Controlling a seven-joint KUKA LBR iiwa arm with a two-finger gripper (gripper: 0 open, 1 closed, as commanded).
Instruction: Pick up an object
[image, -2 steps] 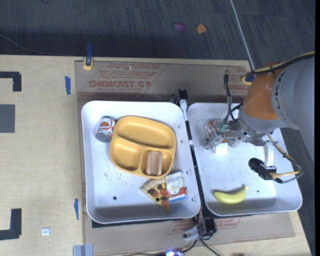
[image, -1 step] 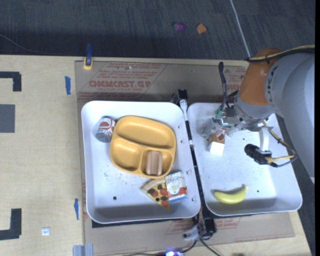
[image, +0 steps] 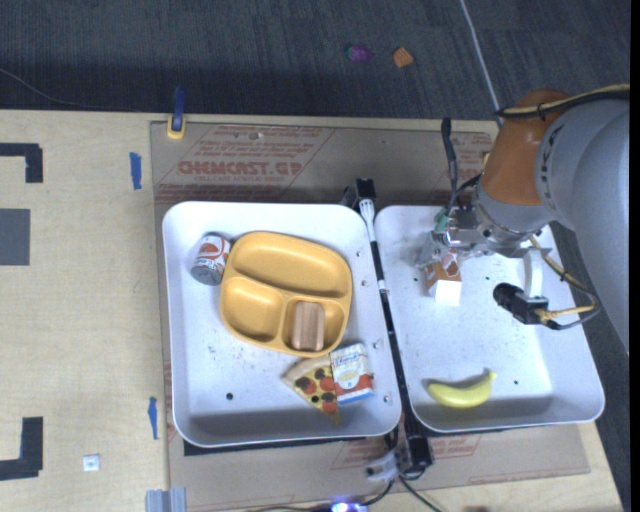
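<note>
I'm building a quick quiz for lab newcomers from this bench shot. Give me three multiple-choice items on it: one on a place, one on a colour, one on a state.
1. Where does the banana lie?
A. In the right bin, near its front edge
B. On the yellow tray
C. Outside both bins

2. What colour is the divided tray in the left bin?
A. Blue
B. Yellow
C. Green

3. How does the soda can sit?
A. Upright inside the tray
B. Stacked on the banana
C. On its side beside the tray

Key: 1 A, it rests low in the right bin; 2 B, the tray is plainly yellow; 3 C, it lies against the tray's upper left corner.
</note>
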